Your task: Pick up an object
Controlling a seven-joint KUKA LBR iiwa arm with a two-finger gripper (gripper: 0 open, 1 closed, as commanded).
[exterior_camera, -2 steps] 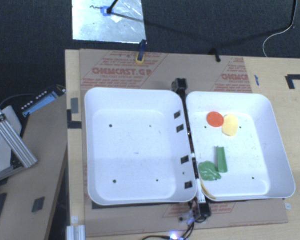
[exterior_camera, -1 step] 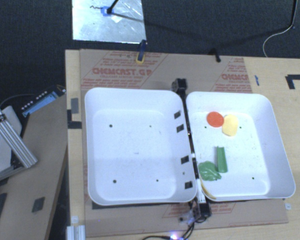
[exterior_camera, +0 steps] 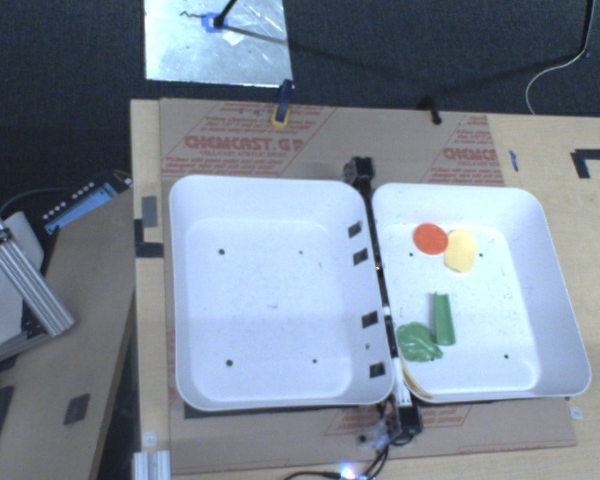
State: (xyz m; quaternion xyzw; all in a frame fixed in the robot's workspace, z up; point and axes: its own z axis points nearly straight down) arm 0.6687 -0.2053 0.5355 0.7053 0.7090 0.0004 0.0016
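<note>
Tool state can't be told; candidates all sit in the right bin [exterior_camera: 555, 268]: orange disc [exterior_camera: 430, 238] touching yellow piece [exterior_camera: 461, 251], green stick [exterior_camera: 442, 319] against green lump [exterior_camera: 417, 341] near its left wall, so crowding risks a double-grab or wall bump.
</note>
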